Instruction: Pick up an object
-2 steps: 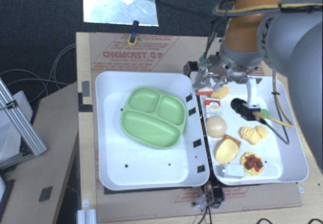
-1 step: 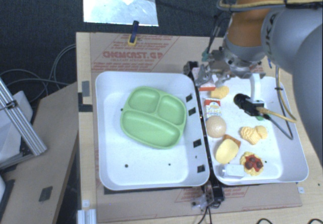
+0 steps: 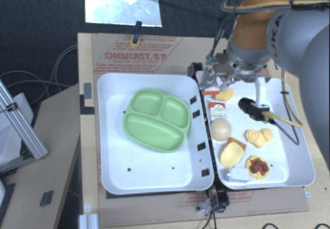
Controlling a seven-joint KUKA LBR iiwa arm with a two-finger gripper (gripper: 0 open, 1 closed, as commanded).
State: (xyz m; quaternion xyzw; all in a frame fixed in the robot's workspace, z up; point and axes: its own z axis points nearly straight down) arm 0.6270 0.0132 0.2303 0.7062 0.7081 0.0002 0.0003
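Note:
My gripper hangs low over the back left corner of the right bin. Just below it lie a yellow cheese wedge and a red and white carton, both close to the bin's left wall. Further forward sit a beige ball, a yellow pear-shaped fruit, a pale yellow pastry, a small pizza slice with red topping and a white block. Nothing shows in the gripper's grasp.
The left bin holds a green divided plate near its middle. The grey arm with its orange band reaches in from the right above the right bin's back half. A divider wall separates the bins.

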